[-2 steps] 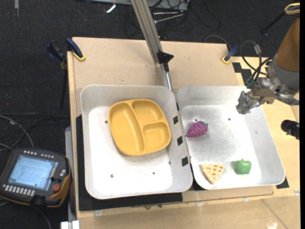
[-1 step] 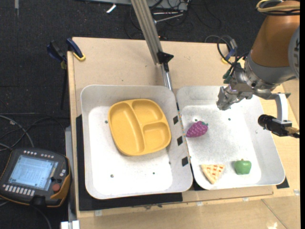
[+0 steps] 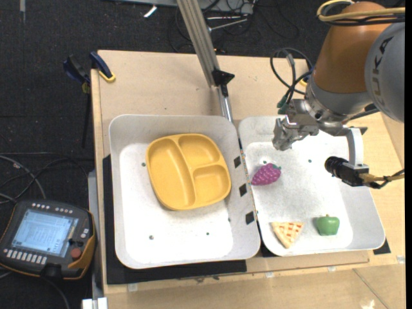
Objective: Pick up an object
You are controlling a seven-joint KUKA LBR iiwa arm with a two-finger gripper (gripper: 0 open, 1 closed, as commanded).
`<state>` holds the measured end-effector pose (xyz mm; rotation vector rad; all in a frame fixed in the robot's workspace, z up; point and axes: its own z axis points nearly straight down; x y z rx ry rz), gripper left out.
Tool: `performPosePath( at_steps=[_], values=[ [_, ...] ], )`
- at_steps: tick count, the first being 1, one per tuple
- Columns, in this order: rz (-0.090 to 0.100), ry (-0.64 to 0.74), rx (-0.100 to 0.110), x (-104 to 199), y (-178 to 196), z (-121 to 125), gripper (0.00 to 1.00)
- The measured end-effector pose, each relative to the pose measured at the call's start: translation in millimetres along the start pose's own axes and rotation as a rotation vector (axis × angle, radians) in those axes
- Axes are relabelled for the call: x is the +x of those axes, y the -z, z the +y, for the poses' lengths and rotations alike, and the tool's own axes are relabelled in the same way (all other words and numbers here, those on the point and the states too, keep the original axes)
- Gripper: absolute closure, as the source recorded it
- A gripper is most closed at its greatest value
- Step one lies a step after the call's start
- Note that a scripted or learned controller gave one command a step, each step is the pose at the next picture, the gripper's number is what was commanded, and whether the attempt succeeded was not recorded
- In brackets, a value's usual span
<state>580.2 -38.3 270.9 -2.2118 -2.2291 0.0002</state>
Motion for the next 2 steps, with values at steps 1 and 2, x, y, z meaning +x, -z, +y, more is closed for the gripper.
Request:
performPosePath(
  at_steps=[1, 2],
  values=[
    [0.001, 0.000, 0.002, 56, -17, 2, 1.00],
    [0.000, 0.001, 0.000, 109, -34, 17, 1.00]
  ],
)
